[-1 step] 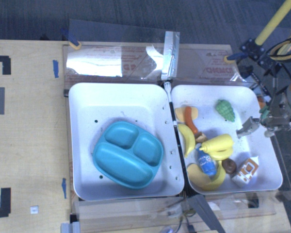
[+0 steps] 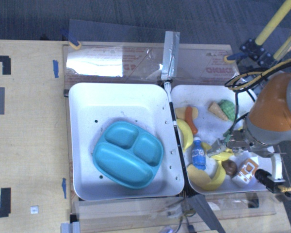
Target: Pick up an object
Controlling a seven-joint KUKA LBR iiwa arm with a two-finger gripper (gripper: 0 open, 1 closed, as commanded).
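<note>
My gripper [image 2: 223, 146] is low in the right bin [image 2: 203, 92], at the end of the grey arm with the orange band [image 2: 277, 106]. It hangs over a small yellow piece [image 2: 223, 156], just right of a blue bottle with a white cap [image 2: 198, 155]. A brown round object [image 2: 229, 167] and a curved banana [image 2: 207, 177] lie just in front of it. A white and orange box [image 2: 247, 171] sits to its front right. The arm hides the bin's right side.
Farther back in the right bin are a red sausage-like piece [image 2: 190, 120], a second banana [image 2: 185, 134] by the divider, and a green and tan item [image 2: 223, 109]. The left bin [image 2: 87, 106] holds a blue divided plate [image 2: 128, 153]. Yellow poles and cables [image 2: 262, 38] stand at the back right.
</note>
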